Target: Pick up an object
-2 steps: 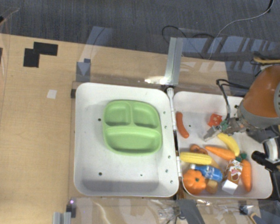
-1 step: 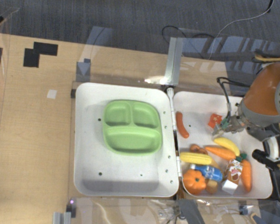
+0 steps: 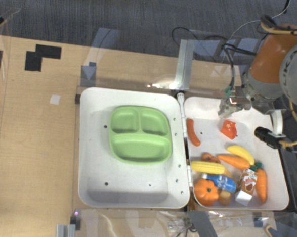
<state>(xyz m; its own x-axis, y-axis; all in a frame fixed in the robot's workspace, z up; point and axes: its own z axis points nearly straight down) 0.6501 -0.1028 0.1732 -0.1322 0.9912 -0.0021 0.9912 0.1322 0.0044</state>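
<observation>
Toy foods crowded the right bin's near end, while the gripper hovered above a red piece, its grip state impossible to tell.

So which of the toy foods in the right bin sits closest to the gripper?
The small red piece, lying alone near the bin's back just below the gripper. The sausage, banana and the rest lie farther toward the front.

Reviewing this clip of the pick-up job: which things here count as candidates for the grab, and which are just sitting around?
For the job:
gripper, above the right bin
red piece, nearest it
sausage
banana
corn cob
small pumpkin
carrot

Lying about:
green divided plate in the left bin
cables behind the bench
</observation>
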